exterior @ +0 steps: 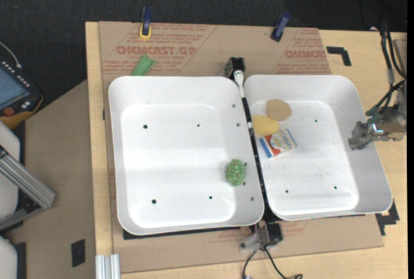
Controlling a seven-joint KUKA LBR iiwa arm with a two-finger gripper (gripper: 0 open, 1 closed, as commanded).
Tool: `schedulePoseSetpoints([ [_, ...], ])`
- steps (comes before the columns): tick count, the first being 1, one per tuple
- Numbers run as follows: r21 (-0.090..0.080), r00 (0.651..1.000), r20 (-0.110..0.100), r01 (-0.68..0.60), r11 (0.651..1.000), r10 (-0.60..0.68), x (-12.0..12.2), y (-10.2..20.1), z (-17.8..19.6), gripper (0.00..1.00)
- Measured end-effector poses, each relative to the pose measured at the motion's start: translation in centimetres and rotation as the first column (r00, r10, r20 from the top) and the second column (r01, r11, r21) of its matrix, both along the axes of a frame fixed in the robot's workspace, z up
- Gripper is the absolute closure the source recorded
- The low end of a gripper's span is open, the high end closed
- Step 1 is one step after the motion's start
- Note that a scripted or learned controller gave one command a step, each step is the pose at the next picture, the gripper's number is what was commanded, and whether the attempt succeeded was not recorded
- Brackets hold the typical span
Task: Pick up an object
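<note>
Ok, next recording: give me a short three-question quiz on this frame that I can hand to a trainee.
1. True or false: the green ball lies in the right bin.
2. Multiple choice: which item lies closest to the divider between the two bins? A) tan disc B) yellow piece C) small packet
3. Fill in: the gripper sits at the ____ edge of the right bin.

Key:
1. False; it lies in the left bin, near its right wall.
2. B
3. Right; none of the items is near it.
</note>
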State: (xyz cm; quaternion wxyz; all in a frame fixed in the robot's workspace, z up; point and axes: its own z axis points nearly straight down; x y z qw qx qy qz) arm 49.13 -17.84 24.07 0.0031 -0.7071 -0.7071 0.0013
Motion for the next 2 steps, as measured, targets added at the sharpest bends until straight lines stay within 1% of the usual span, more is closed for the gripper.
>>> schedulePoseSetpoints([
  [1, -0.005, 1.0, 0.022, -0.009, 1.0, 0.01, 4.2, 6.0, 11.5, 1.0],
  [2, -0.003, 1.0, 0.005, 0.006, 1.0, -0.006, -1.4, -0.8, 11.2, 1.0],
])
